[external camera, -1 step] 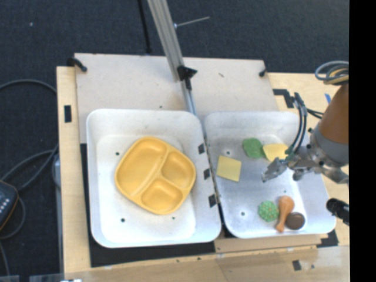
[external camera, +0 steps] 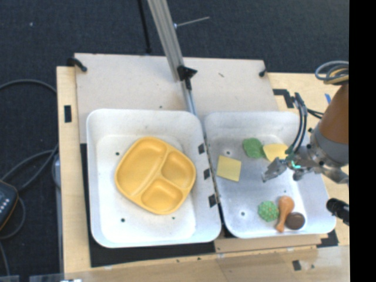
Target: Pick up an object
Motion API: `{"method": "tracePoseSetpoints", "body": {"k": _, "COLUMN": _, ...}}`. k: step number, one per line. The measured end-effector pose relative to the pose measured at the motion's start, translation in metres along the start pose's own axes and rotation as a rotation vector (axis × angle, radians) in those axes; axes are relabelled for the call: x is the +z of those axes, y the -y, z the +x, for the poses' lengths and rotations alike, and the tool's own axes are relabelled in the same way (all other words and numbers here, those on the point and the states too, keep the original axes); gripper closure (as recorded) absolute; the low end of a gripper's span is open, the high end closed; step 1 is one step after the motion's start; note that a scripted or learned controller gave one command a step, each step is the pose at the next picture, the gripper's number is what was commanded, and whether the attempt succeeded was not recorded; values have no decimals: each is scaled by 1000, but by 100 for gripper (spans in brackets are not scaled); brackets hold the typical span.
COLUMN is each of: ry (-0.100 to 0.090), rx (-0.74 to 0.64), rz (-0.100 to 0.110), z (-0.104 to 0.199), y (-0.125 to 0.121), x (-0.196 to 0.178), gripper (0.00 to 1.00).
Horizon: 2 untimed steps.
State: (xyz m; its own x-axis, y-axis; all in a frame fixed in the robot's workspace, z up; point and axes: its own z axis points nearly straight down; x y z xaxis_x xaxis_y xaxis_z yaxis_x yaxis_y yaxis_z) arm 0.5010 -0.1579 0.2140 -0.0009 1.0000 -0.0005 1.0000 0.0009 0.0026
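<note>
The right bin (external camera: 247, 128) holds several small objects. A flat yellow square (external camera: 229, 168) lies at its left. At the back sit a green round piece (external camera: 253, 147) and a pale yellow piece (external camera: 274, 152). Near the front lie a green lump (external camera: 268, 211), an orange drumstick-shaped piece (external camera: 285, 210) and a brown ball (external camera: 295, 220). My gripper (external camera: 285, 173) hangs over the right half of this bin, just in front of the pale yellow piece. It is open, with nothing between its fingers.
The left bin (external camera: 106, 134) holds a yellow compartment plate (external camera: 155, 174). A slanted metal pole (external camera: 167, 31) rises from between the bins at the back. The orange-banded arm (external camera: 338, 119) comes in from the right, with cables beside it.
</note>
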Motion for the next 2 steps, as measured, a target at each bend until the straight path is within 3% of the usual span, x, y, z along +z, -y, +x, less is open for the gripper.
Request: {"method": "tracePoseSetpoints", "body": {"k": 2, "ry": 0, "rx": 2, "rz": 5, "z": -13, "y": -5, "x": 96, "gripper": 0}}
